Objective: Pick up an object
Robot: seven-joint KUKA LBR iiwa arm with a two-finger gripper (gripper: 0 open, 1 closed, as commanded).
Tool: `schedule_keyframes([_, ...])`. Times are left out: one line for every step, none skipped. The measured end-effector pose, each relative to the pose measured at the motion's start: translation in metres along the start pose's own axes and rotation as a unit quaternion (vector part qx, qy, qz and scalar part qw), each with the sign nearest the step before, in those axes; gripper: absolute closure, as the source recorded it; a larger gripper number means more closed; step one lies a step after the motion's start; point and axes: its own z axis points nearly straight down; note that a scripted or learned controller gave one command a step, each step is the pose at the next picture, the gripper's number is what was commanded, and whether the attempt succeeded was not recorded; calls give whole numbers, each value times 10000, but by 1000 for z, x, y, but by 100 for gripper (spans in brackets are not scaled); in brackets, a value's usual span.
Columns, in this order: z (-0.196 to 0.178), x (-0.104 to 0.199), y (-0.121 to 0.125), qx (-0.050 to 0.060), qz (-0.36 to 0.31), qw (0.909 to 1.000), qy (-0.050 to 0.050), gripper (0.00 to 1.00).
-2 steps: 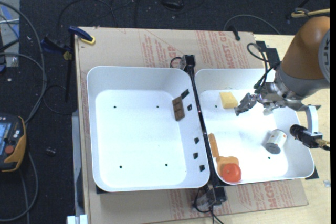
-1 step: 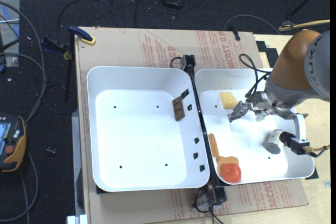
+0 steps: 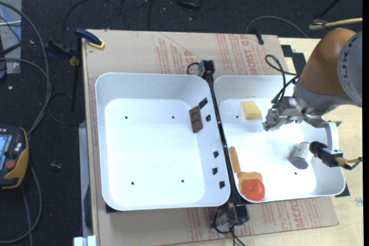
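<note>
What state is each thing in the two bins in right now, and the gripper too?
Pale yellow foam block: lying flat in the right white bin, untouched.
Brown rectangular block: resting against the left white bin's right wall.
Orange-handled tool with a red round head: lying at the right bin's near-left corner.
Small grey cylinder: on its side in the right bin.
Gripper: over the right bin, beside the foam block, holding nothing visible.

Red print runs across the cardboard sheet (image 3: pixel 173 49) under the bins, too blurred to read

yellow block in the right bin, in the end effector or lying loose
Lying loose: the yellow block rests on the right bin floor, left of the end effector, with white floor between them.
</note>
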Motion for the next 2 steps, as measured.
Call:
schedule_keyframes([-63,2,3,-22,-3,10000,-5,100])
schedule_keyframes([-117,-7,9,-21,1,10000,-7,100])
